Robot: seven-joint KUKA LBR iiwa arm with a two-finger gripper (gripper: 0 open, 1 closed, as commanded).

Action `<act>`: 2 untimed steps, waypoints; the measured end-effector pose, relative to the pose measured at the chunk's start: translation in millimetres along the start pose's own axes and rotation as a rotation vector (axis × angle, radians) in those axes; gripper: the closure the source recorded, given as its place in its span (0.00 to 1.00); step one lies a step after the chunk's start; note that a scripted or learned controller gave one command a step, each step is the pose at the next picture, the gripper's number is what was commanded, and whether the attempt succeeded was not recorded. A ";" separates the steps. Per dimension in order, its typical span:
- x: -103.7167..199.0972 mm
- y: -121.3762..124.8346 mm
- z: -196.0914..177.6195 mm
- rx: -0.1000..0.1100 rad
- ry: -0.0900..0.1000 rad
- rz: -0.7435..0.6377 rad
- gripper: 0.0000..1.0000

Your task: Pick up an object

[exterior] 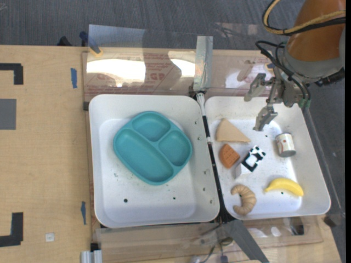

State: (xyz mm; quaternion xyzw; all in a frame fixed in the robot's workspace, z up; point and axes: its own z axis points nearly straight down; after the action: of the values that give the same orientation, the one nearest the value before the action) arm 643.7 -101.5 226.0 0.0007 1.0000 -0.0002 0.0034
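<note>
The right bin (312, 147) holds several small items: a tan wedge (233, 131), an orange-brown block (229, 155), a black-and-white piece (253, 159), a small metal can (284, 144), a yellow banana (285, 187) and a croissant (244, 197). My gripper (260, 103) hangs over the bin's far edge, above and right of the tan wedge and left of the can. Its fingers (265, 117) stand open with nothing between them.
In the left bin (104, 190) lies a teal divided plate (153, 147). A clear plastic wall (137, 70) and a metal post (203, 64) rise behind the bins. The arm's orange band (318, 21) and cables sit at top right.
</note>
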 end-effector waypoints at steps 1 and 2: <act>13.9 -19.9 126.6 0.000 -0.005 0.277 0.00; 12.5 -18.5 116.5 0.001 -0.010 0.275 1.00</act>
State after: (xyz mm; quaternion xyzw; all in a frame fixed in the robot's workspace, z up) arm 631.9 -120.0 109.4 0.1378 0.9904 -0.0002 0.0081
